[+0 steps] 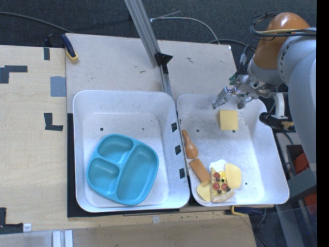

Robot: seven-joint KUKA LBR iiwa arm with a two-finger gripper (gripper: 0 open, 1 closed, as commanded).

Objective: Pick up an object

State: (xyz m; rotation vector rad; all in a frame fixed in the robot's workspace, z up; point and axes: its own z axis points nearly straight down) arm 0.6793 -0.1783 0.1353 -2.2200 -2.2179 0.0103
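A pale yellow block [229, 120] lies in the right bin [259, 153], toward its back. My gripper [230, 101] hovers just above and behind the block with its two fingers spread apart and nothing between them. Along the bin's left side lie an orange spoon-shaped toy [189, 145] and a brown sausage-like piece [199, 170]. A pile of yellow slices with a pizza piece [221, 182] sits at the bin's front.
The left bin [123, 104] holds a blue divided plate [122, 169]. A metal rail [144, 24] slants down to the seam between the bins. The grey arm with its orange band [280, 32] enters at the upper right.
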